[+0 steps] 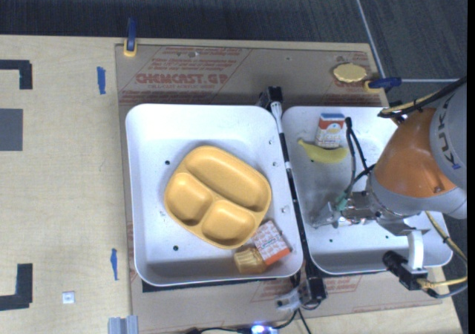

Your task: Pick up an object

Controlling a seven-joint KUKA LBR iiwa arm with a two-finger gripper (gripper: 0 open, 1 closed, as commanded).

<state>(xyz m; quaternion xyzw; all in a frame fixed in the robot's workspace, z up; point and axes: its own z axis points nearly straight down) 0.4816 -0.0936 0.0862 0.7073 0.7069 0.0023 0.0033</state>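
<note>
Since the task names no particular object, I take as my target the nearest things to the gripper: a yellow banana and a small carton touching it, both at the far side of the right bin. The gripper hangs low over the middle of this bin, a little nearer to me than the banana and apart from it. If it is apart or together I cannot tell — the wrist and the cables cover it.

To do this step well, I would bring the tool above the middle of the banana, turn it across the short width of the fruit, and go down slowly, because the carton leans against it and may be pushed.

In the left bin lie a yellow divided tray and a small orange box beside a tan block at the near corner. The arm hides part of the right bin — I cannot say what is under it.
</note>
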